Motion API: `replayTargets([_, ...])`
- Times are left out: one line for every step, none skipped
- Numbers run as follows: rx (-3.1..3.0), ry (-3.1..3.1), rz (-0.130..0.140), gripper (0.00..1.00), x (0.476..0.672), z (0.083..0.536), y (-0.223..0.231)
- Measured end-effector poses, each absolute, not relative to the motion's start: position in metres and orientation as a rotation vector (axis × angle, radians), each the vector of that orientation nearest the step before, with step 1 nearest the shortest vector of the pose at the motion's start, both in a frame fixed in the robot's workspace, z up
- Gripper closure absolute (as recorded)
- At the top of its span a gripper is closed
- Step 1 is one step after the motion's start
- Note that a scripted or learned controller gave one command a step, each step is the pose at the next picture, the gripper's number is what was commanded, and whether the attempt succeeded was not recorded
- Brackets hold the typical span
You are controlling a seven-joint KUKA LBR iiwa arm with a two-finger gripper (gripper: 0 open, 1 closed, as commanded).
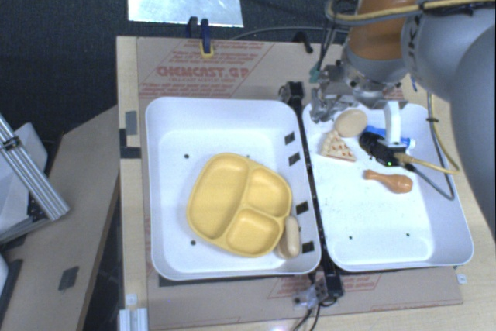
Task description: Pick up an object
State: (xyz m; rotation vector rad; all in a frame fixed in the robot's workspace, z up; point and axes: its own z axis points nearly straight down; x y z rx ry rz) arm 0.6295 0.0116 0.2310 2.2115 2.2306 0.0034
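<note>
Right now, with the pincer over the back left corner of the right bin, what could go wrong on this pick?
The pincer sits close to the right bin's left wall, so a descent here might clip it. The round beige piece and the waffle-patterned wedge lie very close together just beside the pincer; closing there could nudge one away or catch both.

Upper arm (457,27) beyond the right edge; top of the pale disc (350,124) behind the gripper (325,108).
</note>
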Motion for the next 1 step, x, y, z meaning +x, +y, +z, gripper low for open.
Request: replayTargets([2.211,2.233,0.003,1.0,0.6166,0.2331,0.0725])
